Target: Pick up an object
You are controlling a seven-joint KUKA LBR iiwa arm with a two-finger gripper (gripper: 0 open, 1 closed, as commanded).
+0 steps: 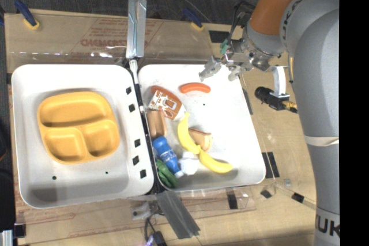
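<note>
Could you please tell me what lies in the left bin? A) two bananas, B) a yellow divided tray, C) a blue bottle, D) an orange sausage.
B: the yellow divided tray sits alone in the left bin, while the bananas, bottle and sausage lie in the right bin.

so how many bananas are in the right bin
2. One banana lies near the bin's middle beside the blue bottle; the other banana lies by the front edge. Clutter could hide more.

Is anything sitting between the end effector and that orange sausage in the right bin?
Nothing visible. The end effector hangs over the right bin's far edge, and only bare white floor separates it from the orange sausage. The bananas lie farther off.
</note>
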